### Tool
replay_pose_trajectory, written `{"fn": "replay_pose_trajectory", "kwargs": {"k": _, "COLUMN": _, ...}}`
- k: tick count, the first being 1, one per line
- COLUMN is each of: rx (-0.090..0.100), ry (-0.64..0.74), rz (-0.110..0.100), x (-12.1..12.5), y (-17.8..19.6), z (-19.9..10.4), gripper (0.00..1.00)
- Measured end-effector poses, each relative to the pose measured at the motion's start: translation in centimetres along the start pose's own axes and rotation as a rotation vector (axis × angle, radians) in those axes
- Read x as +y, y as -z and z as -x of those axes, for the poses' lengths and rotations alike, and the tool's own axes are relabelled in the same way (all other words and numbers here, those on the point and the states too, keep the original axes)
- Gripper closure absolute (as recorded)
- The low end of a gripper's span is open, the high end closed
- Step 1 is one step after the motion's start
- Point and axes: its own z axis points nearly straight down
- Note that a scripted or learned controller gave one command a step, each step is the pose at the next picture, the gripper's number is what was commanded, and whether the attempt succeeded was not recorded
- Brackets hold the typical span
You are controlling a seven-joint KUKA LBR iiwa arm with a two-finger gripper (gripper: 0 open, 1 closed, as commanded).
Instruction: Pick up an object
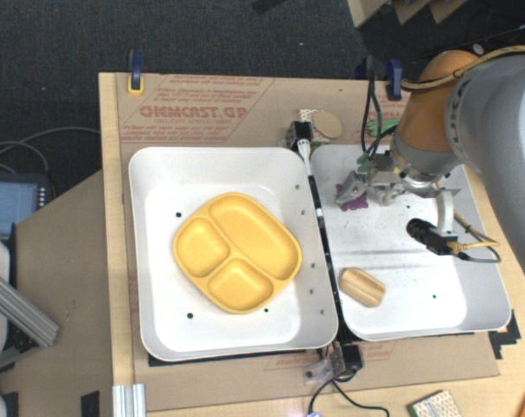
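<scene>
Two white bins hold one yellow tray, one tan block; fingers' state unclear.

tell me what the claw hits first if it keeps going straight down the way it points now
Most likely the small purple object in the right bin: the claw hangs at that bin's far left corner, pointing down, with the purple object right at its tip. Depth is hard to judge from this slanted view, so it may reach the bin floor beside it instead.
</scene>
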Motion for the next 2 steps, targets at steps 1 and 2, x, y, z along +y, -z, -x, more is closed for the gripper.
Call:
{"fn": "replay_pose_trajectory", "kwargs": {"k": 1, "rx": -0.001, "ry": -0.001, "rz": 0.001, "x": -0.1, "y": 1.1, "z": 0.0, "gripper": 1.00}}
{"fn": "replay_pose_trajectory", "kwargs": {"k": 2, "rx": 0.001, "ry": 0.003, "rz": 0.013, "x": -3.0, "y": 16.3, "z": -3.8, "gripper": 1.00}}
